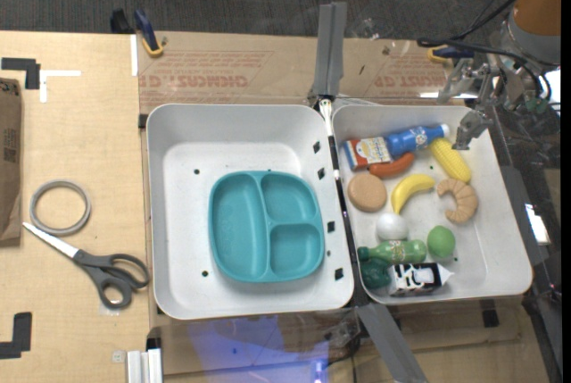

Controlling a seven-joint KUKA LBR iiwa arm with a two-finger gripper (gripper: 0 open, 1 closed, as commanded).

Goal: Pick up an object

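Loads of toy food sits in the right bin [500,274], so there's plenty to grab. Up top, a blue and white bottle [397,143] lies on its side with a red sausage [393,165] just below it, pretty much touching. To the right of those is a yellow corn cob [451,160], tilted. Middle row: a round tan bun [367,192], a banana [410,189] curving beside it, and a croissant [459,199] further right. Lower down, a small white ball [391,225] sits above a green bottle [391,253] lying flat, with a green lime [441,240] just beside it and a black and white carton [417,278] at the bin's near edge.

The gripper [470,127] hangs over the right bin's top right corner, near the corn cob, with nothing visibly held. Can't honestly tell if it's spread or pinched, too much cable clutter around it.

The left bin [169,220] holds a teal divided plate [266,226]. Out on the wooden bench [80,69], well apart from the bins, are a tape roll [60,206] and scissors [94,265] just below it.
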